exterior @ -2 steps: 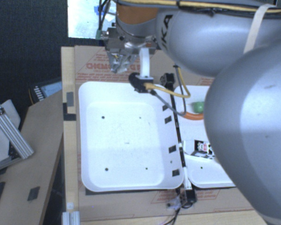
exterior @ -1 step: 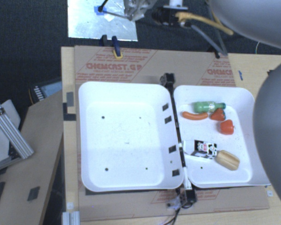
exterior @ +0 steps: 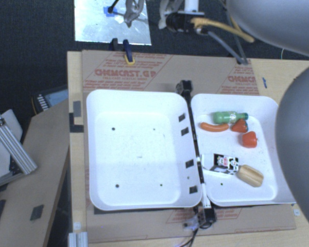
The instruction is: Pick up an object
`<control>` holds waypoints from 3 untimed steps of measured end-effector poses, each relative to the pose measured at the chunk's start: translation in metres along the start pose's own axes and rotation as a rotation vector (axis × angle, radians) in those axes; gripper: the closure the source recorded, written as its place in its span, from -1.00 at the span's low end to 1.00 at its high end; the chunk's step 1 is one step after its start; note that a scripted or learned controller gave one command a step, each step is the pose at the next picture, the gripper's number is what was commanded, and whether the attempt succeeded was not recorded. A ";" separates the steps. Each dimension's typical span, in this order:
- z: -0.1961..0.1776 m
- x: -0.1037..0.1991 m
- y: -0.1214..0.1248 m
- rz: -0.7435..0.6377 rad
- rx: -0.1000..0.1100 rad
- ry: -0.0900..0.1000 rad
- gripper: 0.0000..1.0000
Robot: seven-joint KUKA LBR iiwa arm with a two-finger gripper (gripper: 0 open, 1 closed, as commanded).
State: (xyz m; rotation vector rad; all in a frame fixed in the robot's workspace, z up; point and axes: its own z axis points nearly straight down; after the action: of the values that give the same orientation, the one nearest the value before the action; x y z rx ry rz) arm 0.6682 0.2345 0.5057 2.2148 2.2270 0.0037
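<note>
The right bin [exterior: 270,192] holds several small items. A green bottle [exterior: 228,117] lies at its far side, with an orange sausage [exterior: 214,127] just in front of it. Two red pieces [exterior: 240,126] [exterior: 250,139] sit to their right. Nearer the front lie a black-and-white carton [exterior: 225,162] and a tan bread roll [exterior: 250,175]. My gripper [exterior: 150,8] hangs high at the top of the view, well beyond both bins, over a shiny metal plate [exterior: 95,19]. Its fingers [exterior: 133,9] stand apart with nothing between them.
The left bin [exterior: 100,107] lies beside the right one, joined by a black hinge strip [exterior: 193,148]. Both rest on a cardboard sheet [exterior: 144,71]. The grey arm [exterior: 298,138] covers the right edge of the view and the right bin's rim. An aluminium rail [exterior: 10,143] lies at far left.
</note>
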 end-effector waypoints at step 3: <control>-0.023 0.001 0.000 -0.009 -0.004 0.002 1.00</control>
State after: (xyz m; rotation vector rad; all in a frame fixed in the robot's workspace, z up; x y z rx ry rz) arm 0.6682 0.2355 0.5282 2.2032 2.2360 0.0104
